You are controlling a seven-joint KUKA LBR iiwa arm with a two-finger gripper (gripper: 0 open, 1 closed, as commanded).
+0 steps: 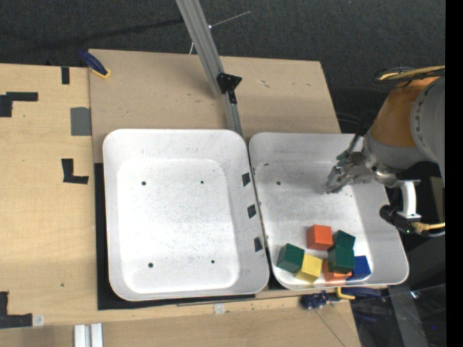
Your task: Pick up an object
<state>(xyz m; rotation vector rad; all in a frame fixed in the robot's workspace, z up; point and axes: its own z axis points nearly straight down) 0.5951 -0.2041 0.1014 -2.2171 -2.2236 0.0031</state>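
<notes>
wooden bench top carries two shallow white bins side by side, and the right bin (289, 157) is my landmark. the gripper (338, 176) hangs over the far half of this bin, above bare white floor, with nothing between its fingers; whether they stand wide or narrow i cannot tell. the blocks lie in a tight heap in the near corner of the same bin, well apart from the gripper. the orange block (319, 236) is the nearest of them, the green block (291, 256) beside it. i judge the next move must go toward this near corner.
</notes>
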